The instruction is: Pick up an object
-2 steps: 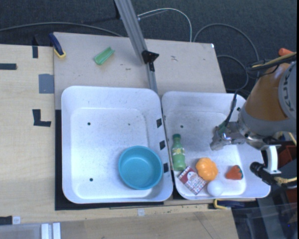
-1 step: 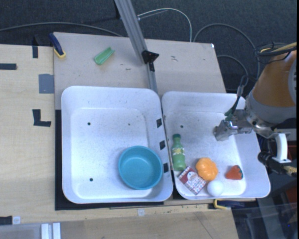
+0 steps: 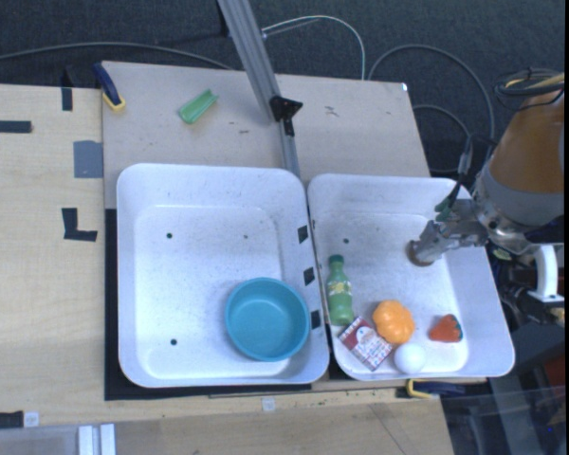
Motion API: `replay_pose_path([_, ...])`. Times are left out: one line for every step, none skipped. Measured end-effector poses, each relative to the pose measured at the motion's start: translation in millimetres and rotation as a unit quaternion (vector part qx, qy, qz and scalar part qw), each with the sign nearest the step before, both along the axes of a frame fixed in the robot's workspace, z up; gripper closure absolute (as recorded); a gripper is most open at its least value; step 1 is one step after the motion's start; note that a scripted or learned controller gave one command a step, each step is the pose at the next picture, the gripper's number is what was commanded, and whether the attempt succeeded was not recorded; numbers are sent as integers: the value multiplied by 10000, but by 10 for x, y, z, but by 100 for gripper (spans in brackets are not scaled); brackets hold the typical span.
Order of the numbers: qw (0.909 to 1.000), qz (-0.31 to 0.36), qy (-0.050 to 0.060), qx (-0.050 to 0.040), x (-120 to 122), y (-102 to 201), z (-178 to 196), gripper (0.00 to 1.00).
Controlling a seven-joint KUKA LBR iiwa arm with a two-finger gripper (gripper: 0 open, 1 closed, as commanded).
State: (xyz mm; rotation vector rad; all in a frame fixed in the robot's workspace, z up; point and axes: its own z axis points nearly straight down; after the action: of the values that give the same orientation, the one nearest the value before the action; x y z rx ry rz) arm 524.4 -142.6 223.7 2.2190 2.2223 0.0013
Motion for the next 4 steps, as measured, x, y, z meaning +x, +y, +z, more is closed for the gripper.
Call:
replay_pose_path([10000, 28, 13, 11, 115, 531, 1, 100])
replay_pose_path([10000, 25, 15, 8, 278, 943, -28, 100])
replay_pose_path([10000, 23, 9, 8, 537, 1330, -5, 100])
replay_pose_path([10000, 23, 16, 8, 694, 1852, -82, 100])
